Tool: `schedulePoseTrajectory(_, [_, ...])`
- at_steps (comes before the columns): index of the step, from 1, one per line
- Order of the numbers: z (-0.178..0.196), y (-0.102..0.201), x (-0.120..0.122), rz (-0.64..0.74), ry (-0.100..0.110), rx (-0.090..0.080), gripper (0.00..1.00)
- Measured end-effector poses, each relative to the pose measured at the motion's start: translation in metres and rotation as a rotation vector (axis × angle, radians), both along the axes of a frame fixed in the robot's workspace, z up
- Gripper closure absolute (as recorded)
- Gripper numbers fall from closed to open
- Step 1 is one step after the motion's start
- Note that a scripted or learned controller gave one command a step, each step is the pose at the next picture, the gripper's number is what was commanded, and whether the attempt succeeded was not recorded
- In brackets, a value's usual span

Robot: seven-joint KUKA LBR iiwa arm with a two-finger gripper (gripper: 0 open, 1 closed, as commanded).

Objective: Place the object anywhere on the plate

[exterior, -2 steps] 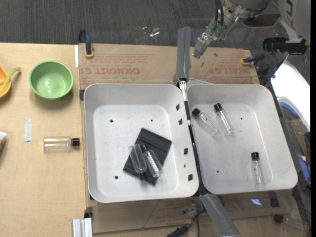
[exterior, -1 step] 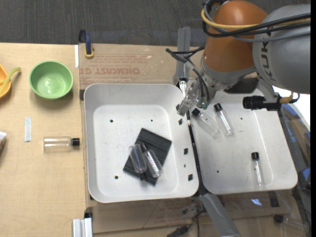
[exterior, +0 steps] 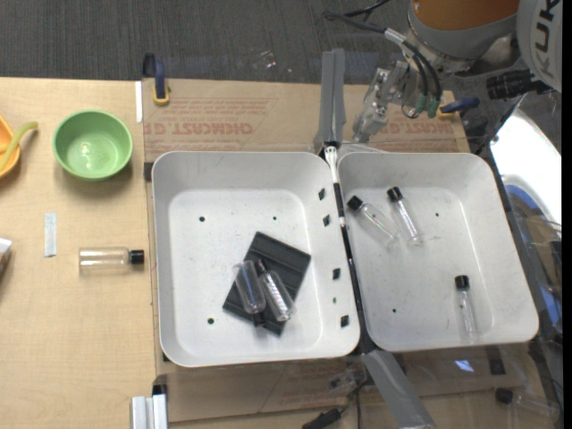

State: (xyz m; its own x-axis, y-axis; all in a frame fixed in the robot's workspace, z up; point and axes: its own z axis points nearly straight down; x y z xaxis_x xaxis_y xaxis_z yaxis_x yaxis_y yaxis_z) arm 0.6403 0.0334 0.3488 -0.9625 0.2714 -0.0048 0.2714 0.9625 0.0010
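Hand point(exterior: 374, 119) hanging above the cardboard sheet point(exterior: 268, 105) just behind the right bin point(exterior: 500, 239), apart from everything in it; impossible to tell how wide it stands. Black plate point(exterior: 284, 254) lying in the left bin point(exterior: 179, 186), carrying two clear vials point(exterior: 248, 286) side by side, touching. Three more black-capped vials in the right bin: two point(exterior: 404, 214) near its back left, one point(exterior: 465, 304) near the front right. Red print on the cardboard, upside down, roughly "CHEMCAST". Black letters "KU" legible on the arm point(exterior: 465, 7). On the bench point(exterior: 80, 347), a green bowl point(exterior: 93, 145) and a clear bottle point(exterior: 109, 257) lying flat.
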Motion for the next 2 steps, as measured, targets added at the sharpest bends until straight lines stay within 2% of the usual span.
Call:
schedulePoseTrajectory(1, [-0.158,-0.044,-0.05,0.313,0.004,0.0,1.0])
schedulePoseTrajectory(2, [-0.012,-0.099,-0.004,0.064,0.0,-0.001,1.0])
